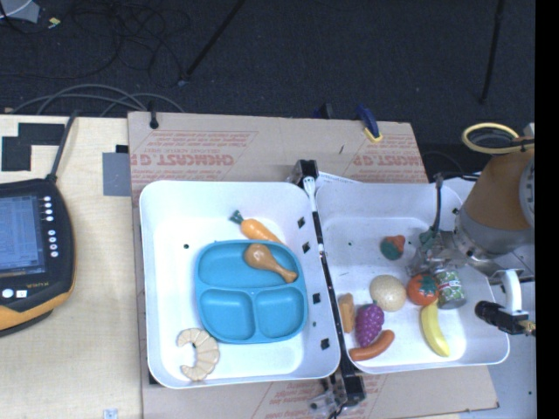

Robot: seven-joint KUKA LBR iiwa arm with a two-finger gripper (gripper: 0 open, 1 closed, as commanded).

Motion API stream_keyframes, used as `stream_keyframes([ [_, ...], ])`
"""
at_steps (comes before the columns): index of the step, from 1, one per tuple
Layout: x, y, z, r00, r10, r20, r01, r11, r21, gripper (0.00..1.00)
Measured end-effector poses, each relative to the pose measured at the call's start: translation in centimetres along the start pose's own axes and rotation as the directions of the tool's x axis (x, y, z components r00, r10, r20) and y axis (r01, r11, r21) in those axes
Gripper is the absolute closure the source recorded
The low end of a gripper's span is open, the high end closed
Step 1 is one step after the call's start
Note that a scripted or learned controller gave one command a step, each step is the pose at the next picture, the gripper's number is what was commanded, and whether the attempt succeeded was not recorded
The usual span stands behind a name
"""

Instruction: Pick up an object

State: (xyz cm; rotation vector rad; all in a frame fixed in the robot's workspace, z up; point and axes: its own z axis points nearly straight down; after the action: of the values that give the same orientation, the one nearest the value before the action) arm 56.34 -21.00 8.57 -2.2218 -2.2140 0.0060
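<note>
End effector (434,260) down in the right bin (367,212), low over the tomato (422,290) and small can (450,288) — likely targets. Grip state can't be told, clutter hides it.

— What sits on the table (87,155) itself?

— A brown cardboard sheet (262,151) with red printing, laid flat over most of it. On that sheet rest two shallow white bins, side by side and touching: the left bin (166,234) and the right bin (489,343).

— Anything on the bare wood?

— At the left edge, a control pendant (31,251) with a lit screen and an orange rim. Behind it lie dark flat patches (26,147) and a grey square (115,173) just beside the cardboard.
</note>
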Motion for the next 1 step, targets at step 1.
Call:
stream_keyframes([
  [1, -0.33, -5.75, -0.27, 1.0, -0.003, 0.001, 0.003, 1.0, -0.006, 1.0],
])
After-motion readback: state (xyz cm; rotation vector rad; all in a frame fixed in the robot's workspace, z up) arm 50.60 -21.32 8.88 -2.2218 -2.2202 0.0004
